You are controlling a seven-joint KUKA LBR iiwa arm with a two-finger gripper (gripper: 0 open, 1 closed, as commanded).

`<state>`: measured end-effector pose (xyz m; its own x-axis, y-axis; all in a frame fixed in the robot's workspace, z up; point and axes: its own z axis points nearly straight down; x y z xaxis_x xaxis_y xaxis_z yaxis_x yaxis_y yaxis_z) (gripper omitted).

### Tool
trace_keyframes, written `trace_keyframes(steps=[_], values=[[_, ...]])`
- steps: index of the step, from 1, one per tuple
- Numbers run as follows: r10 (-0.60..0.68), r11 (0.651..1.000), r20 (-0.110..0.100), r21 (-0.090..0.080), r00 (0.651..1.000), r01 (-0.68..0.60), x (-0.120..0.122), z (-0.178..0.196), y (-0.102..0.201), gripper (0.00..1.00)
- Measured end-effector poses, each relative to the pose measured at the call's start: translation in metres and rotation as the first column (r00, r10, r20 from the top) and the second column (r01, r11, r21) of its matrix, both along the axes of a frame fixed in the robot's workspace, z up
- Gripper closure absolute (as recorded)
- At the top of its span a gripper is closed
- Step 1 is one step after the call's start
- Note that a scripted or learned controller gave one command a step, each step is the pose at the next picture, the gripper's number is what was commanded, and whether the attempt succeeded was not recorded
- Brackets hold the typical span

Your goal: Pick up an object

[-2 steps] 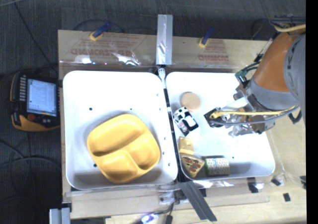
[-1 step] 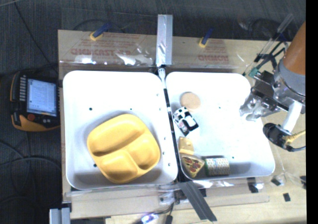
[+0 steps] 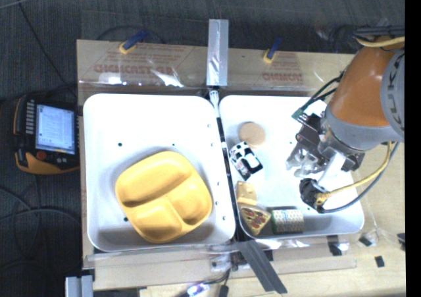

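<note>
Looking down at the worktop: the round tan wooden disc (image 3: 252, 134) sits in the right white bin (image 3: 276, 106), upper left part. Probably light, stiff, a bit slick, so grab across its edges. Jaws (image 3: 301, 162) hover right of it; can't tell their state.

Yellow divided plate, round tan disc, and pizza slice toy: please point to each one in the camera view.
yellow divided plate (image 3: 164, 195): camera view, its centre ridge.
round tan disc (image 3: 252, 134): camera view, middle of its top face.
pizza slice toy (image 3: 252, 213): camera view, its topping area.
</note>
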<state>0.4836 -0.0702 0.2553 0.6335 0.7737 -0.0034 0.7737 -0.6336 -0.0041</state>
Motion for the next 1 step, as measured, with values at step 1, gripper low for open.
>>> trace_keyframes(steps=[1], values=[[0.117, 0.993, -0.001, 0.0, 0.993, -0.117, 0.0578, -0.0353, 0.0284, 1.0]])
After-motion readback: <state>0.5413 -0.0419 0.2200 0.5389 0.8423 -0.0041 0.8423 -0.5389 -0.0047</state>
